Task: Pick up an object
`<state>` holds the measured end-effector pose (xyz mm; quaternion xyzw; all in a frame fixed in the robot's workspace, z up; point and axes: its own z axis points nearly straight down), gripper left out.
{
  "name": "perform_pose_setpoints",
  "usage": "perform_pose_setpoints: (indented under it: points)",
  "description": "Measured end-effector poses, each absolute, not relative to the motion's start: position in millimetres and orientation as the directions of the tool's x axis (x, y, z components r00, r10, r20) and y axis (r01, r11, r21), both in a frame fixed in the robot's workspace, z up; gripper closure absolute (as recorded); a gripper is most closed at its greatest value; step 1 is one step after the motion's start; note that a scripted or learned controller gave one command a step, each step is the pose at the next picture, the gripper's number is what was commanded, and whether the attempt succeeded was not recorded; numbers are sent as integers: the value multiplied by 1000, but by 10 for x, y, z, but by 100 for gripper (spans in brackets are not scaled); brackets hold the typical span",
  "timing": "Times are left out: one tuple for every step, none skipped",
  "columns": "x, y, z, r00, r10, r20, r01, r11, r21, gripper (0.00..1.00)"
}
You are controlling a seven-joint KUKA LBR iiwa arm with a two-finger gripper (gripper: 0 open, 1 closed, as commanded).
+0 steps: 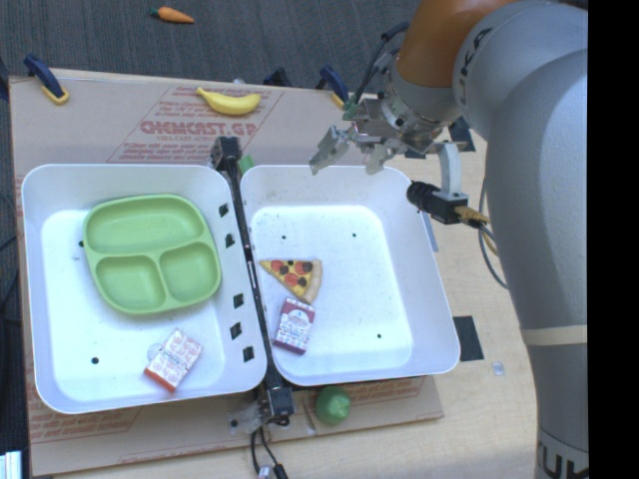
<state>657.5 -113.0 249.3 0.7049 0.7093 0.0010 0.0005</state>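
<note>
My gripper hangs above the back rim of the right bin. Its two fingers are spread apart, so it is open with nothing between them. In the right bin, near its left wall, lies a toy pizza slice, and a small dark red carton sits just in front of it. Both are well below and to the left of the gripper. The left bin holds a green divided plate and a red and white packet.
A toy banana lies on the cardboard behind the bins. A green ball rests outside the right bin's front edge. Blue clamps grip the board's back corners. A toy carrot lies on the floor beyond.
</note>
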Motion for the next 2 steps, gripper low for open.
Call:
perform_pose_setpoints:
  points:
    - [6559, -1876, 2012, -3, 1000, 0, 1000, 3, -4, 0]
    - [5883, -1842, 1728, -6, 1000, 0, 1000, 6, -4, 0]
